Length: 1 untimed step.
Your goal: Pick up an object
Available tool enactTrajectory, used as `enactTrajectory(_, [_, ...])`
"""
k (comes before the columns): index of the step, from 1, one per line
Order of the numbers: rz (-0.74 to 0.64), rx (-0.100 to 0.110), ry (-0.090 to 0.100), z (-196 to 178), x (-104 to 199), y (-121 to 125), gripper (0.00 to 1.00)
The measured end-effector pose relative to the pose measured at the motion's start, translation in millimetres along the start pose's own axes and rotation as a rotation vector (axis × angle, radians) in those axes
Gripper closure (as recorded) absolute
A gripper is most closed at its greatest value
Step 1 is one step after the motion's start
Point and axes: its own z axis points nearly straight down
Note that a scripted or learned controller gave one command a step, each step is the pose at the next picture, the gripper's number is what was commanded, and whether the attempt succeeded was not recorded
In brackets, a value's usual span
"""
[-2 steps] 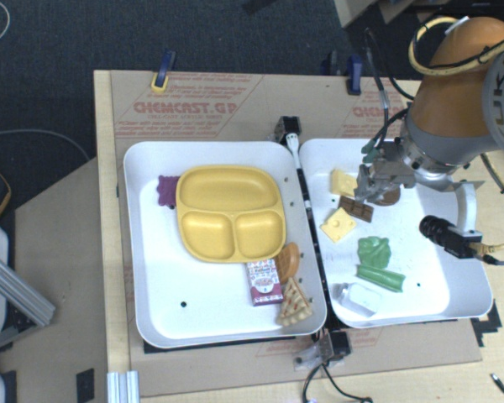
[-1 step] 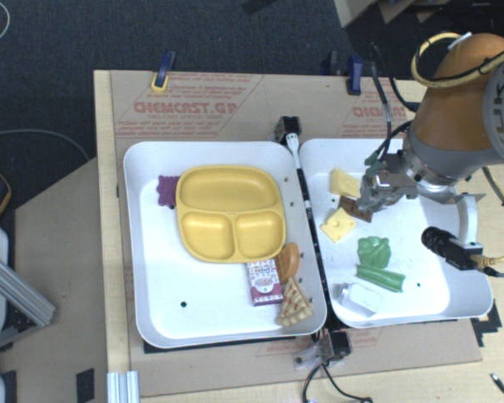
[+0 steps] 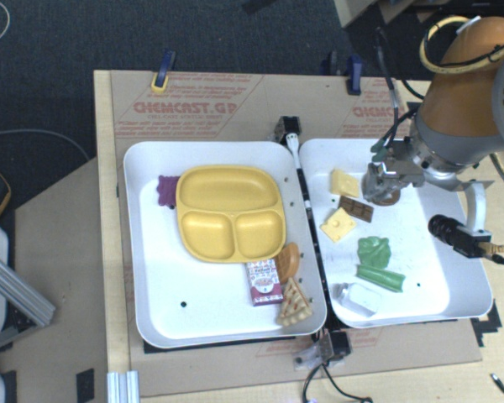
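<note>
My claw [image 3: 383,186] hangs over the right bin [image 3: 454,305], just beside the brown bar [image 3: 355,209]; its grip I cannot tell. Nothing lifted yet.

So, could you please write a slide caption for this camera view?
Arm's tool poised over the right bin above a brown block; yellow tray in the left bin.

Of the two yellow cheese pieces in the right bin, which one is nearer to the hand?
The upper cheese piece, beside the hand; the other cheese piece lies lower, below the brown bar.
</note>
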Motion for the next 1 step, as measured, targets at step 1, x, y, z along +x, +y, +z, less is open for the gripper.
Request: enactTrajectory(1, [0.000, 0.008, 0.002, 17.0, 9.7, -9.7, 1.00])
